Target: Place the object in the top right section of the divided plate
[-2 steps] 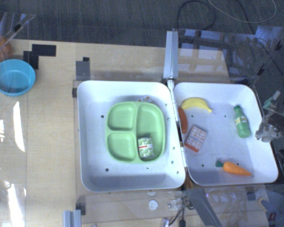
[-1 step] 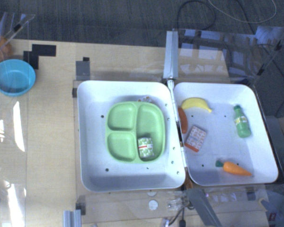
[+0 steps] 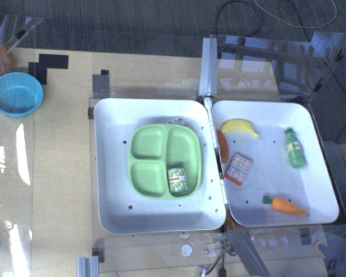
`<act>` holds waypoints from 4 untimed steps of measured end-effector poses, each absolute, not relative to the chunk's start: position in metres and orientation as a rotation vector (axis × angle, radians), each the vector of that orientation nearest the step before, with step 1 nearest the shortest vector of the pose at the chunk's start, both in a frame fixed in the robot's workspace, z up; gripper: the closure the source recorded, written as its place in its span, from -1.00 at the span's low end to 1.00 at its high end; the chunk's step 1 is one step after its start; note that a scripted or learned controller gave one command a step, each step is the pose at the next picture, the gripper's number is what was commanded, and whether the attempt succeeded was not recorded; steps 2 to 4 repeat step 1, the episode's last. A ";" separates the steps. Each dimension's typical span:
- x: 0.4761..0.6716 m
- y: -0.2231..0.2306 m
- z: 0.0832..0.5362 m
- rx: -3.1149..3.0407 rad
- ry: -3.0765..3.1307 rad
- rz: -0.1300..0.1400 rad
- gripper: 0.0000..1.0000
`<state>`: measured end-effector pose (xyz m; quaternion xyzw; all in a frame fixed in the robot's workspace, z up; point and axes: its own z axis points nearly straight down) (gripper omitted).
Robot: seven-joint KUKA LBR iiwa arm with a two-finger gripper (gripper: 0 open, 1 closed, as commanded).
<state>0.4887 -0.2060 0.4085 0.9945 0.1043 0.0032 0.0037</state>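
A light green divided plate (image 3: 155, 140) lies in the left white bin (image 3: 112, 154). A small can with a red, white and green label (image 3: 177, 180) lies in the plate's lower right section. The plate's top right section (image 3: 183, 144) and both its left sections hold nothing. In the right white bin (image 3: 317, 154) lie a yellow banana (image 3: 239, 127), a red-orange sausage (image 3: 222, 146) along the left wall, a small patterned box (image 3: 238, 169), a green bottle (image 3: 294, 148) and an orange carrot (image 3: 285, 206).
A blue bowl (image 3: 16, 94) stands on the bench at the far left. A metal post (image 3: 206, 68) rises behind the seam between the bins, with a clear frame (image 3: 277, 62) to its right. Black cables (image 3: 248, 7) trail across the dark floor at the top.
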 end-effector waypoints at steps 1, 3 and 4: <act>0.489 -0.206 0.409 3.118 0.328 0.010 -1.00; 0.489 -0.206 0.409 3.118 0.328 0.010 -1.00; 0.489 -0.206 0.409 3.118 0.328 0.010 -1.00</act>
